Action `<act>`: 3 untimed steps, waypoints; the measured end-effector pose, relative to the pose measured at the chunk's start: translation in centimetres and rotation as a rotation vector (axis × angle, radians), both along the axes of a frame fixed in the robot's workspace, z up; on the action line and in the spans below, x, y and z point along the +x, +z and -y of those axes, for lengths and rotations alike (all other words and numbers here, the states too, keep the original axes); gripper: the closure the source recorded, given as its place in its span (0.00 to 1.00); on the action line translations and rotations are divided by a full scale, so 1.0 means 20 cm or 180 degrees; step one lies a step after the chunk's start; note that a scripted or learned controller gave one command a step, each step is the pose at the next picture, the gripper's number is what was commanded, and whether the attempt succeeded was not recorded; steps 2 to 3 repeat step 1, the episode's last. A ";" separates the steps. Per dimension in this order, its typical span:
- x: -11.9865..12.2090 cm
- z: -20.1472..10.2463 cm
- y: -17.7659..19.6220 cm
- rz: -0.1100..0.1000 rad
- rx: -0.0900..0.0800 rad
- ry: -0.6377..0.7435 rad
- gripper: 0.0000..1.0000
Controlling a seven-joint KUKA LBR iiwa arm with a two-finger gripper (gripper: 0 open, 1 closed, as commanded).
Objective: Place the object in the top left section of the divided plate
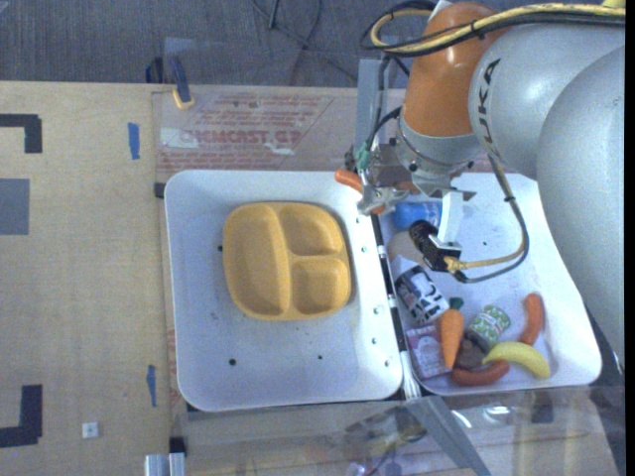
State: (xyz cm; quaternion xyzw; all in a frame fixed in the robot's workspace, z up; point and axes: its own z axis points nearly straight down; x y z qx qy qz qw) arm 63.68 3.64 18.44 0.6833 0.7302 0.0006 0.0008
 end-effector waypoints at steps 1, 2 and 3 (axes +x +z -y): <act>-0.05 -0.17 0.00 -0.0011 0.0003 0.0493 1.00; -0.05 -0.17 0.00 -0.0011 0.0003 0.0493 1.00; -0.05 -0.17 0.00 -0.0011 0.0003 0.0493 1.00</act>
